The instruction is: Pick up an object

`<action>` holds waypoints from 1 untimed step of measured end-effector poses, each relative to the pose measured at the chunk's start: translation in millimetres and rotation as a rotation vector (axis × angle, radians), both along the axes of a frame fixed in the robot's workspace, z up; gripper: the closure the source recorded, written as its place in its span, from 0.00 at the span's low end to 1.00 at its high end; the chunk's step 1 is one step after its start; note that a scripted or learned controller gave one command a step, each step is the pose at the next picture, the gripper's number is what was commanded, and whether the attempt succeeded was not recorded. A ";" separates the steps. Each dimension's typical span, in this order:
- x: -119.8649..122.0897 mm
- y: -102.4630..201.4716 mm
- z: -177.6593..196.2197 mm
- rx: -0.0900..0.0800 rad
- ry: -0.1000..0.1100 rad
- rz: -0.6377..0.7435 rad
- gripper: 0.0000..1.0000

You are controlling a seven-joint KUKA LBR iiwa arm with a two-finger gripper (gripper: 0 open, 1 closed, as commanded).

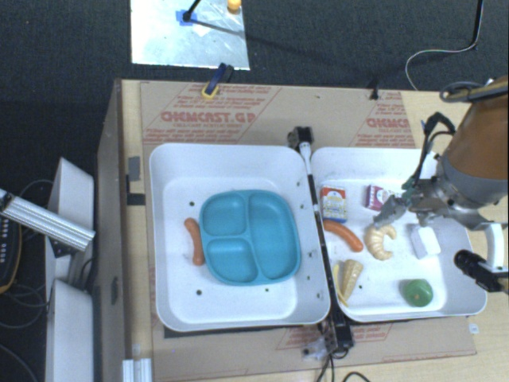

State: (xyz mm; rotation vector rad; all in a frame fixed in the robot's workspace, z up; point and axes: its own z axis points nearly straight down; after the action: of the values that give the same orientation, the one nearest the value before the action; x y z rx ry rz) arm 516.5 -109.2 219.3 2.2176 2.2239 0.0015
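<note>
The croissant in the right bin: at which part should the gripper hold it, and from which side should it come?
Likely best at the thick middle of the croissant, from above, with the fingers across its narrow width. It lies flat and curved, and its tapering ends would slip. The gripper is just above it; the sausage lies close on the left, so close carefully.

2 bins side by side on bench. Left bin (pixel 171 213): divided plate (pixel 249 235) in middle, sausage (pixel 195 241) just left of it. Right bin (pixel 461 293): carton (pixel 334 203) far-left, packet (pixel 377 196) to its right, 2nd sausage (pixel 343 235) nearer than carton, croissant (pixel 381 243) right of it, cone (pixel 348 278) near-left, lime (pixel 417 292) near-right, block (pixel 424 240) right of croissant.
</note>
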 end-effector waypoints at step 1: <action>41.1 -10.5 -83.0 0.000 0.002 -0.002 0.00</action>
State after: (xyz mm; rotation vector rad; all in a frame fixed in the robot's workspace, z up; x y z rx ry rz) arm 557.6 -119.6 136.3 2.2208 2.2234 -0.0010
